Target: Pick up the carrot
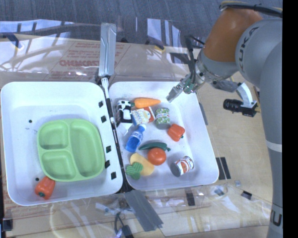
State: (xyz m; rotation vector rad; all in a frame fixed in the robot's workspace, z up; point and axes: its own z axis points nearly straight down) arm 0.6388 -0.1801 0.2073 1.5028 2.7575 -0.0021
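gripper (175, 94) just beside carrot (146, 102)

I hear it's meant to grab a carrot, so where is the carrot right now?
The carrot lies on its side near the far edge of the right bin, just above a small white carton, left of the gripper.

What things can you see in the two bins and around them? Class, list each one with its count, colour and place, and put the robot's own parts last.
carrot: 1, orange, right bin, top
blue bottle: 1, blue, right bin, centre-left
tomato: 1, red, right bin, lower centre
tin can: 1, silver and red, right bin, lower right
red pepper: 1, red-orange, right bin, right of centre
green tray: 1, green, left bin
orange pepper: 1, orange-red, left bin, bottom left corner
arm: 1, grey with orange band, right
gripper: 1, grey, above right bin's top edge
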